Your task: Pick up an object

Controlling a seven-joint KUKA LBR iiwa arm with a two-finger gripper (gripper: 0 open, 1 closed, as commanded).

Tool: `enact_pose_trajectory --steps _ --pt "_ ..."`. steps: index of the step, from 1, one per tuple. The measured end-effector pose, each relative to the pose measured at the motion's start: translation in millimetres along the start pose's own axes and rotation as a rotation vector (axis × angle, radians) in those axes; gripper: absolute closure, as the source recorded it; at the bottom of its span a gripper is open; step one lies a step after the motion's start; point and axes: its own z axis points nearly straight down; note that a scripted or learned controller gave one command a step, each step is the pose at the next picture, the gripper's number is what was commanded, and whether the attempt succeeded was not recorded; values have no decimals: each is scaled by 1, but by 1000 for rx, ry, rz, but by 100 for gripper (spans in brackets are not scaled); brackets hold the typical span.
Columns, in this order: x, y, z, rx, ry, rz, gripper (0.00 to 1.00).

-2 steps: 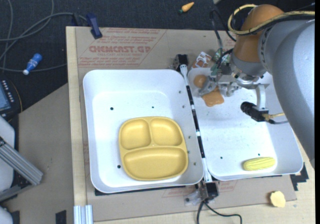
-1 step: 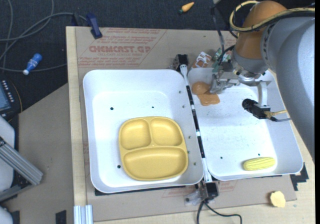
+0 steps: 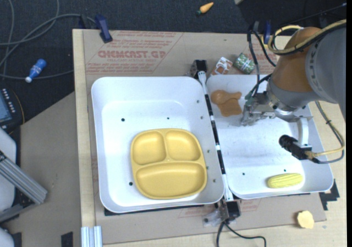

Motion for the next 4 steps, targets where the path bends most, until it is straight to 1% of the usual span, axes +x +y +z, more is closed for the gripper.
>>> enact_pose_trajectory --steps 1,2,3,4 --pt "1 3 0 -6 -1 -3 0" --pt "10 66 13 -2 -3 -8 0" --pt "14 72 13 22 -5 -7 0" --pt "14 73 13 25 -5 -7 0"
